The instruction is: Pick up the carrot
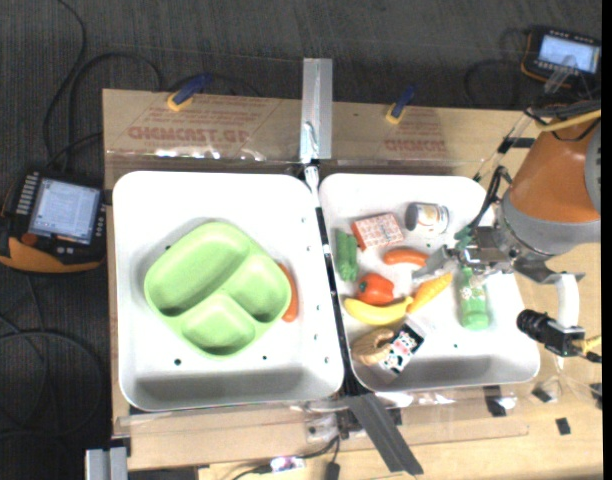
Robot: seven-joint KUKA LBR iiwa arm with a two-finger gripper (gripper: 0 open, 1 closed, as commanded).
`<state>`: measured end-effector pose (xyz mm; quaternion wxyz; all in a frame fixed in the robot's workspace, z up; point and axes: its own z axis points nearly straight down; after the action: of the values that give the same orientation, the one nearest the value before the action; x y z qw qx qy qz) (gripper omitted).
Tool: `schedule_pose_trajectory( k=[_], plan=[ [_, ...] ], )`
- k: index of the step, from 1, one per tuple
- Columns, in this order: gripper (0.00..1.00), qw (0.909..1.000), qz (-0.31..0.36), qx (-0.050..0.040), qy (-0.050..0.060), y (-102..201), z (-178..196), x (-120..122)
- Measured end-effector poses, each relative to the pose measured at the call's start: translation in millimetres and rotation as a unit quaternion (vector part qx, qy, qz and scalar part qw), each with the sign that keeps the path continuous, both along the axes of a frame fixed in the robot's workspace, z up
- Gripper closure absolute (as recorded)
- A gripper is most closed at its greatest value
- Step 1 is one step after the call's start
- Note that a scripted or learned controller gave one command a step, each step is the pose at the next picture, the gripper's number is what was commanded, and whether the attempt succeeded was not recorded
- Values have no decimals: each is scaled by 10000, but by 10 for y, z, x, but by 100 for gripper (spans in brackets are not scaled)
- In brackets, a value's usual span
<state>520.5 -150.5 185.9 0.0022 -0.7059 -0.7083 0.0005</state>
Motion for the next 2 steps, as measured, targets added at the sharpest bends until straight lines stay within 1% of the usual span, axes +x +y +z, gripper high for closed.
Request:
schedule_pose_trajectory(
  k=[1,2],
  plan=[
    [0,9999,-128,-26,-71,109,-968,135],
    [100,9999,-129,-12,-75,121,-875,139]
  ],
)
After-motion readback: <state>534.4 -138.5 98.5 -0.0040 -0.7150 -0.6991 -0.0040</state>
